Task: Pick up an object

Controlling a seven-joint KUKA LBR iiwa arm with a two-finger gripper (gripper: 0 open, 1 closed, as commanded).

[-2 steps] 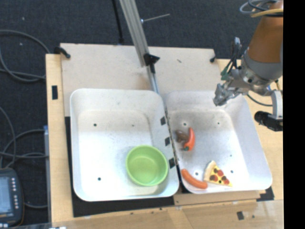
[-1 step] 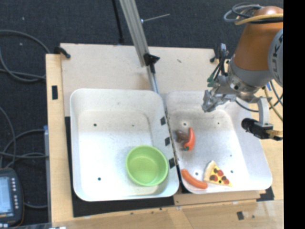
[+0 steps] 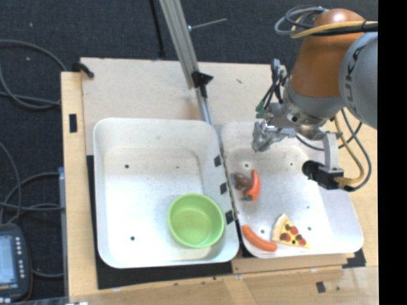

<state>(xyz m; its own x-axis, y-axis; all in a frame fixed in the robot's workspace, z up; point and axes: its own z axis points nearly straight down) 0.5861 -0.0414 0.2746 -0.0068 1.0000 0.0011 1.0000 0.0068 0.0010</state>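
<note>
Nearest, in the right white bin [image 3: 331, 218], lie an orange-red sausage [image 3: 259, 239] and a toy pizza slice [image 3: 290, 232]. The left white bin [image 3: 127, 170] holds a round green plastic bowl [image 3: 196, 219]. Farther, an orange carrot-like toy [image 3: 254, 185] touches a brown lump [image 3: 241, 182]. Above the bin's far end hang the jaws [image 3: 262, 138]; their state I cannot tell.

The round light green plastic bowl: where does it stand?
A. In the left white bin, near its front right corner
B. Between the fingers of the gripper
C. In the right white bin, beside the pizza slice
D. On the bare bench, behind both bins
A. The round light green plastic bowl stands inside the left shallow white bin, near its front right corner, apart from the toy pizza slice in the right shallow white bin.
</note>
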